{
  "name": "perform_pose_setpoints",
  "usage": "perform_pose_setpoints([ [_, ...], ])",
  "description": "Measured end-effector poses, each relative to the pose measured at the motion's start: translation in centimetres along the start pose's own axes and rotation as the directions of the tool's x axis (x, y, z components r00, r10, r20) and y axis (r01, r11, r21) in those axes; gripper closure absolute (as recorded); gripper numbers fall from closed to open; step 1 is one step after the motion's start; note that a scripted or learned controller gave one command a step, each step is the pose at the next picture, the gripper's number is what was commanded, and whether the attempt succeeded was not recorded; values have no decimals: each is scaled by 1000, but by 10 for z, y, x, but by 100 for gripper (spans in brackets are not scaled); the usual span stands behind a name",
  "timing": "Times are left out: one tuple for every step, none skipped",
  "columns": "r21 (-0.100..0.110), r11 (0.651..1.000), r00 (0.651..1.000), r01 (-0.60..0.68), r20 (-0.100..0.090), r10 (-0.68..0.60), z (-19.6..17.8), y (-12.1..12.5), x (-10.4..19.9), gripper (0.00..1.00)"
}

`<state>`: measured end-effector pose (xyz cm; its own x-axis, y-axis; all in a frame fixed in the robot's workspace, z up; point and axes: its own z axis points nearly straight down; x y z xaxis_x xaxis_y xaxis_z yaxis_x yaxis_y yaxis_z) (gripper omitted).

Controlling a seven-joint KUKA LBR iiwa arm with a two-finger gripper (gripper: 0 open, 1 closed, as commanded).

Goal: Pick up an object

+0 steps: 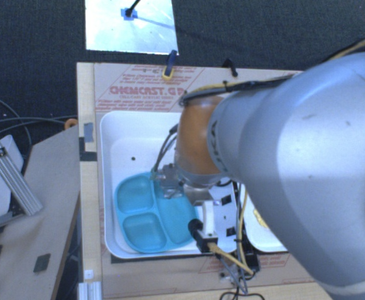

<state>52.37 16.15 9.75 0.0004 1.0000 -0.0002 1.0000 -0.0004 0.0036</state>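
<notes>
A light blue tray with three compartments (146,216) lies flat in the front part of the left white bin (109,161). My gripper (168,189) hangs low over the tray's right compartment, at its back edge. The wrist with its orange band (195,136) and the big grey arm (301,167) hide the bin's right side. Whether the gripper touches the tray cannot be told.
A corner of the right bin (269,237) shows beneath the arm. Cables and a white bracket (223,230) hang by the wrist over the bins' shared edge. Cardboard (145,86) lies behind the bins; a wooden bench (45,192) stands at the left.
</notes>
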Motion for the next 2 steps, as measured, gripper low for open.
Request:
perform_pose_setpoints([
  [-14,1000,1000,11,-11,-11,-201,10,78,100],
  [4,1000,1000,1,3,-1,-79,114,70,100],
])
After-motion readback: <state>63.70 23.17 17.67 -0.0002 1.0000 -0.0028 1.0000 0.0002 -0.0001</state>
